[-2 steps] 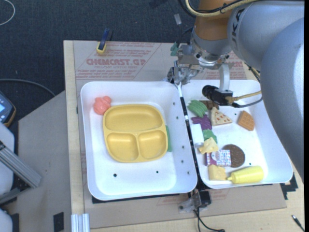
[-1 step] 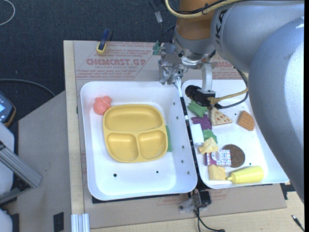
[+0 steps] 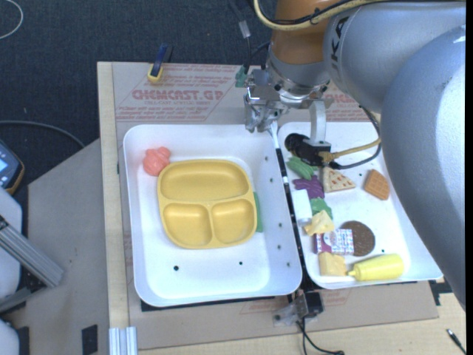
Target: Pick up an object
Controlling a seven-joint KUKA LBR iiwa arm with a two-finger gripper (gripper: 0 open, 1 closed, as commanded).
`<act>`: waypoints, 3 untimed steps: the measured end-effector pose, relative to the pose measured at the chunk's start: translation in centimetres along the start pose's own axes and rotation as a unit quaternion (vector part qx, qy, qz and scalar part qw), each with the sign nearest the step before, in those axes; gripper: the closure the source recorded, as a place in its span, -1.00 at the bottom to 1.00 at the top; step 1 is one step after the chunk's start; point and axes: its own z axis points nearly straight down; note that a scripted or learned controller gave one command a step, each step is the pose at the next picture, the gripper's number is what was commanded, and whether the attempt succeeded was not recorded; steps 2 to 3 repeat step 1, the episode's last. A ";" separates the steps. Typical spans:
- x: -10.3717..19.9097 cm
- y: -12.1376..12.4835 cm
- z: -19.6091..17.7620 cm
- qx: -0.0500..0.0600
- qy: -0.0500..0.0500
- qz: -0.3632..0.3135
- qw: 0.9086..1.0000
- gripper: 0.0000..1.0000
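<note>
My gripper point(image 3: 260, 119) hangs over the back rim of the left bin point(image 3: 140, 220), close to the divide between the two bins. I see nothing held in it. In the left bin lie a yellow divided plate point(image 3: 207, 202), a pink toy point(image 3: 156, 160) at its back left corner, and a green strip point(image 3: 257, 211) along its right edge. The right bin point(image 3: 414, 242) holds a green piece point(image 3: 301, 167), a purple piece point(image 3: 311, 188), a pizza slice point(image 3: 339, 181), an orange cracker point(image 3: 377, 185), a brown cookie point(image 3: 361, 237) and a yellow bottle point(image 3: 377, 267).
The grey arm covers the back right of the right bin. A yellow cheese wedge point(image 3: 319, 224), a small packet point(image 3: 341, 240) and a yellow block point(image 3: 330, 265) crowd the right bin's left side. A blue and yellow clip point(image 3: 158, 63) lies on the board behind the bins.
</note>
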 end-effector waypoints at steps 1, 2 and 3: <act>-1.3 0.1 -0.6 -0.002 0.000 0.001 1.000 1.00; -1.3 0.1 -0.6 -0.002 0.000 0.001 1.000 1.00; -1.3 0.1 -0.6 -0.002 0.000 0.001 1.000 1.00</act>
